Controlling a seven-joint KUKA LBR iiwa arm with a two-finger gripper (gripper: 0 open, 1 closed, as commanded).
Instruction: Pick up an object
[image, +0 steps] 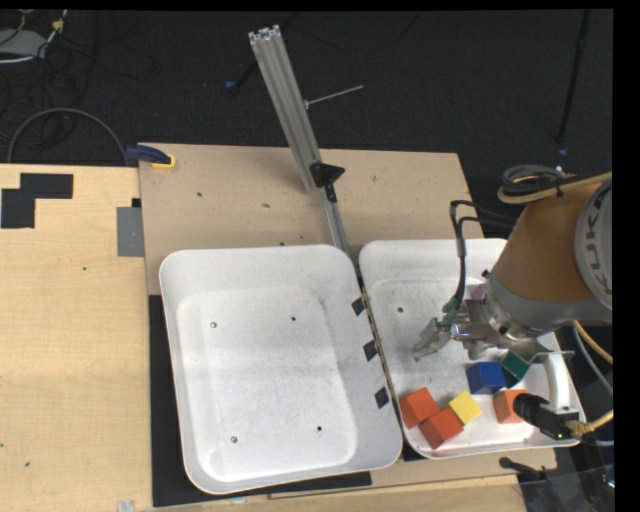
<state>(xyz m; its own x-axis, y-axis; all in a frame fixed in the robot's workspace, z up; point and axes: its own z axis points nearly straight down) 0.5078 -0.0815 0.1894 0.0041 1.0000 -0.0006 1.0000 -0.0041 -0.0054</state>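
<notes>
claw (432, 343) hangs over the right bin (420, 280), holding nothing visible.

there is one camera, fixed high above the tabletop (250, 190) and looking down on it at a slant. it stands far enough back to take in both white bins side by side, the left bin (190, 275) near the middle of the view and the right bin (410, 260) toward the right. dark floor shows along the top, beyond the far edge. the arm (550, 260) comes in from the right side.
</notes>
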